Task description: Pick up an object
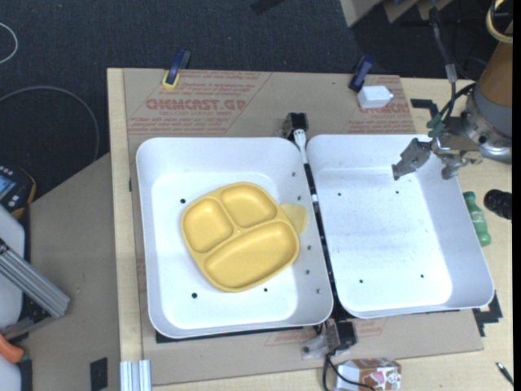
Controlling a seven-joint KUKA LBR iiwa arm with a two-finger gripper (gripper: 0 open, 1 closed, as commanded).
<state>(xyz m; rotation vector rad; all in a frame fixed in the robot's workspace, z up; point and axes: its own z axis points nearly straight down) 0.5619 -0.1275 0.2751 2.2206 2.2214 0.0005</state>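
Note:
A yellow divided plate (238, 235) with three compartments lies in the left white bin (163, 169), a little right of its middle. A small yellow piece (295, 216) peeks out from under the plate's right edge. My gripper (429, 161) hangs over the upper right part of the right white bin (391, 243), far from the plate. Its two dark fingers stand apart with nothing between them.
Bench clamps sit at the back: a blue and yellow one (174, 70) and a blue and white one (368, 88). A black clip (296, 125) joins the bins at the top. A green object (477, 217) lies beside the right bin's right rim.

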